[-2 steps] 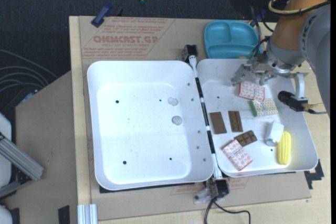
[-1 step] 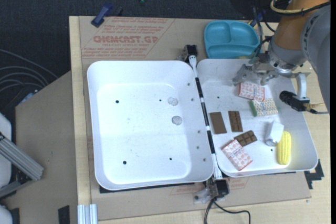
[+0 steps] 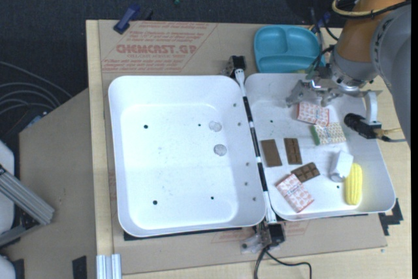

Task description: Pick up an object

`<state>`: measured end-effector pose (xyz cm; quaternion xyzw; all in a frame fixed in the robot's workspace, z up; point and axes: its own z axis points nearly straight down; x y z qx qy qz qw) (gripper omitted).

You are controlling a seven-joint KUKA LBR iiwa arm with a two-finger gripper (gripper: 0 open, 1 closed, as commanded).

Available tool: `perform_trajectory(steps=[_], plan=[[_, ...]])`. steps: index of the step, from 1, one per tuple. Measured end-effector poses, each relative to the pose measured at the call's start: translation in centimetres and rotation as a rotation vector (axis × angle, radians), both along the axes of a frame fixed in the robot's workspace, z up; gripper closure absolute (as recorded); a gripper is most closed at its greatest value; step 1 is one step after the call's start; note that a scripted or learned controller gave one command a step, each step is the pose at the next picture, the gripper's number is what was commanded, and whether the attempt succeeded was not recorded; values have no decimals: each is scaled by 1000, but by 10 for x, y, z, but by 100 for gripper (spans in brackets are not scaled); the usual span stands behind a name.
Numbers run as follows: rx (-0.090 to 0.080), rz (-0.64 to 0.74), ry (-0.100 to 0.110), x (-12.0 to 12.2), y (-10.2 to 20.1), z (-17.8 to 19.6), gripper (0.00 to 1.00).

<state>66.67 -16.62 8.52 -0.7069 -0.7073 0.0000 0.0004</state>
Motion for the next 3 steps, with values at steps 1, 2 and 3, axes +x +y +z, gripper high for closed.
perform_trajectory(steps=[1, 2, 3], plan=[[0, -1, 0, 0, 2, 0, 0], [-1, 0, 0, 0, -1, 0, 0], [-1, 0, -1, 0, -1, 0, 0]])
